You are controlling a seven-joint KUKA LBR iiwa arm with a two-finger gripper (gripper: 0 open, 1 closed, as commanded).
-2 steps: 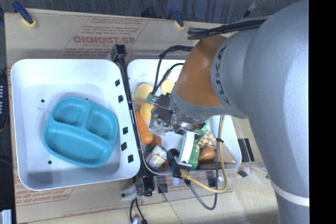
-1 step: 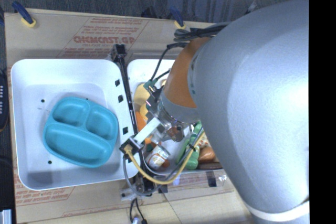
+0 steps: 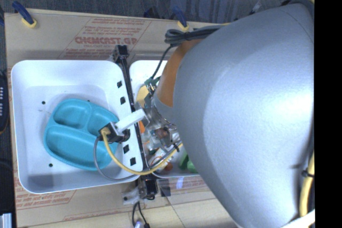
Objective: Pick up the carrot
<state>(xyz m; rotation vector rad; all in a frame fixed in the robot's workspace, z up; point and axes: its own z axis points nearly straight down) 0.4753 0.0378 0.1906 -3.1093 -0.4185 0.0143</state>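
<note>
On the cardboard-topped bench, the tool hangs over the right bin, its opening impossible to tell.

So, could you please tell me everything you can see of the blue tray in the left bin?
The blue tray is a light turquoise, glossy dish that looks like moulded plastic, rounded in outline and split by a raised ridge into two shallow compartments, both holding nothing I can see. It lies flat on the floor of the left bin, towards the bin's near right side. A yellow cable loops over its right edge, where the arm's wrist parts overlap it, so that edge is partly hidden.
</note>
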